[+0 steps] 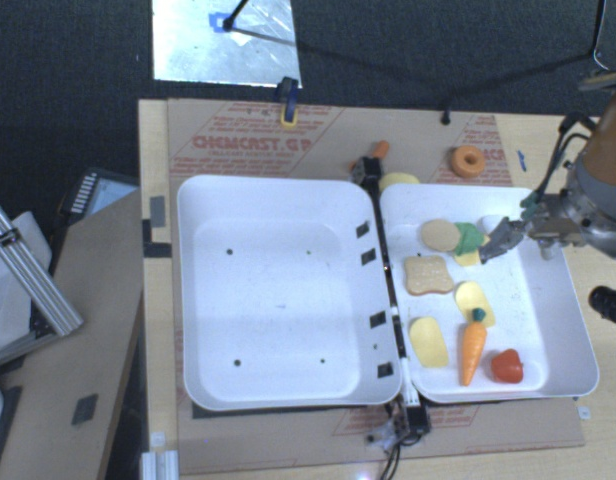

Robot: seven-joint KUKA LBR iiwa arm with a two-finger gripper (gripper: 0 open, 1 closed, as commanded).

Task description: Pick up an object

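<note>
While the left bin [278, 288] is sitting bare, we're seeing toy food lying in the right bin [558, 318]: bread slice [428, 275], carrot [472, 352], tomato [506, 366]. Gripper [496, 242] is hovering at the green piece [471, 238], 12 o'clock from the carrot; we're not seeing anything held, jaw state unclear.

Claw [491, 245] low, arm from right

light: bright, even, from overhead | glare: white bins [278, 193] nearly blown out, detail washed; foil sheet [225, 26] behind the bins shines | shadows: soft and short, darkest along the divider between the bins | floor around the bins: dark, grainy | focus: mildly soft overall, arm [600, 193] right of the bins blurred | distortion: slight.
</note>
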